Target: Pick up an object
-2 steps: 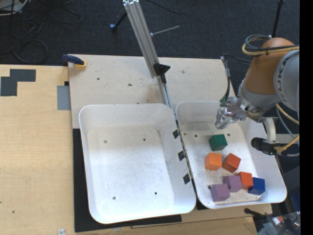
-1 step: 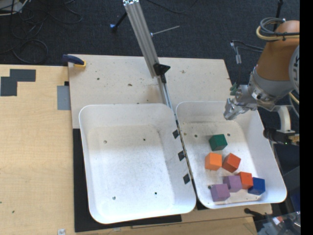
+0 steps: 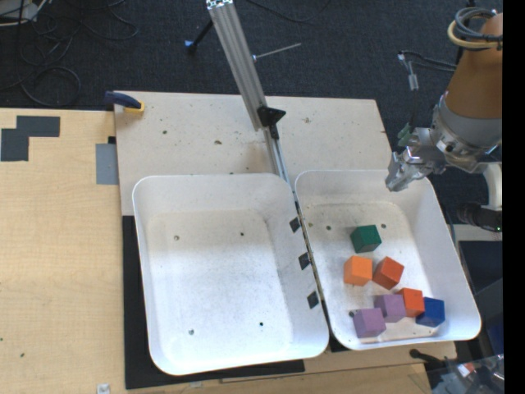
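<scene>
While the arm reaches in from the right:
Jaws (image 3: pixel 399 179): over the right bin's (image 3: pixel 459 261) far rim; whether apart or together cannot be told.
Green cube (image 3: pixel 366 238): nearest block, on the bin floor, well apart from the jaws.
Other cubes: two orange (image 3: pixel 358 271), two purple (image 3: pixel 369 322), red-orange (image 3: pixel 413 301), blue (image 3: pixel 431 311), clustered nearer the bin's near-right corner.

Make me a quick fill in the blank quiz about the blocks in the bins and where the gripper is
1. All the blocks lie in the ____ bin as the camera sees it.
2. The block nearest the gripper is the ____ one.
3. The blue block touches an ____ block.
4. The number of purple blocks is ____.

Missing words: right; green; orange; two
</scene>
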